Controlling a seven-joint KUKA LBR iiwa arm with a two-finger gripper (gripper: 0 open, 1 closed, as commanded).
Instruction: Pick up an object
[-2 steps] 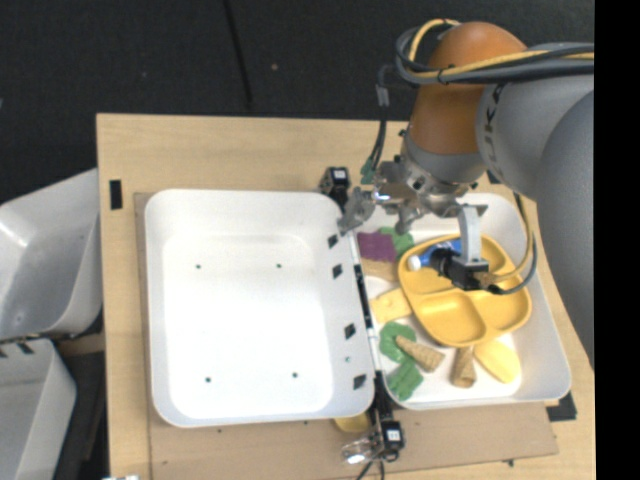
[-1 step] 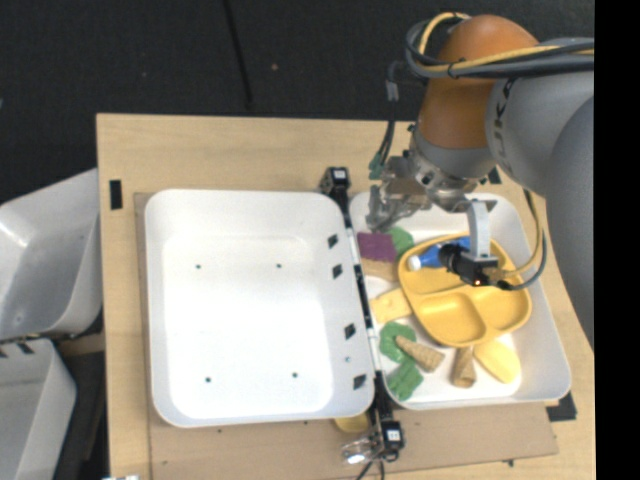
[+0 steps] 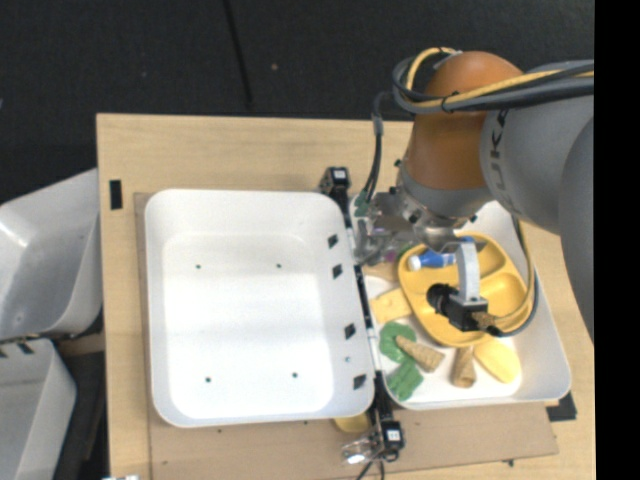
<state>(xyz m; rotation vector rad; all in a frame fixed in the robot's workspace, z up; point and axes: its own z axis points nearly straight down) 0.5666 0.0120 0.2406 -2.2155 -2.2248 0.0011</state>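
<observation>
Camera view: arm hovered over the right bin.
Gripper: grip state? Couldn't tell.
Tip: drop squarely onto the yellow bowl rim.

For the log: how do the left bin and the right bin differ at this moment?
The left bin shows a bare white floor with a few small dark dots, while the right bin holds a clutter: a yellow bowl, green pieces, tan pieces. The arm hangs over the right bin, not the left bin. The left bin is seen whole; the right bin is partly hidden. Both are shallow, white, side by side.
</observation>
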